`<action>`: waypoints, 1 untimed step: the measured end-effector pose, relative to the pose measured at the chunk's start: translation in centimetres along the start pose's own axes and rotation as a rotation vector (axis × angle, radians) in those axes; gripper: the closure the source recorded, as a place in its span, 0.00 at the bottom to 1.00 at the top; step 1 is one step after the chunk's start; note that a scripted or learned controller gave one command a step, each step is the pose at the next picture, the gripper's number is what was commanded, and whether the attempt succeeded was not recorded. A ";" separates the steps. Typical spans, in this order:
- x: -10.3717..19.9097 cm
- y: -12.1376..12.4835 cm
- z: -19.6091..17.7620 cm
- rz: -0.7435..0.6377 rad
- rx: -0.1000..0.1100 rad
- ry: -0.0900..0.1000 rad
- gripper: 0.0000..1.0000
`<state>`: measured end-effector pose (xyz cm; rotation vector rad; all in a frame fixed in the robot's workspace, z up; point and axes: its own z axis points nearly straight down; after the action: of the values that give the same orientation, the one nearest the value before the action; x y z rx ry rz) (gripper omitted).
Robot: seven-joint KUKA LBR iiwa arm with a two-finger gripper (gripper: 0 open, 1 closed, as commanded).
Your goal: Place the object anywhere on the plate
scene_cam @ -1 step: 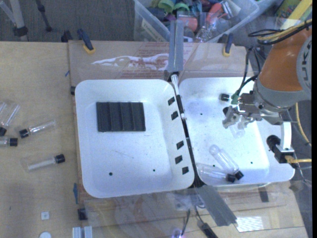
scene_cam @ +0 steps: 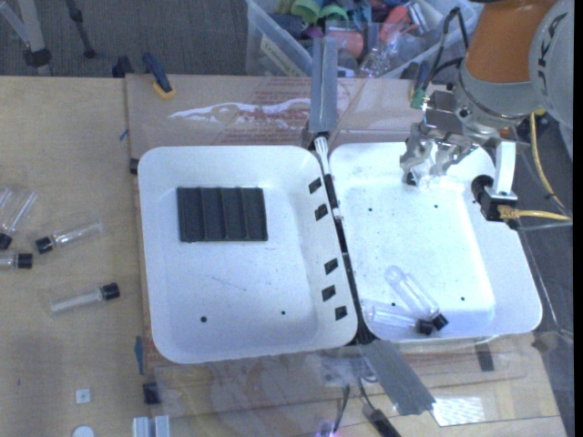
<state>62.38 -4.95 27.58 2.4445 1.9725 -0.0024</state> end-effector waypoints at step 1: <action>4.7 1.3 -8.1 0.358 0.000 0.000 1.00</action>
<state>64.61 -0.65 35.71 2.7572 1.5054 -0.0023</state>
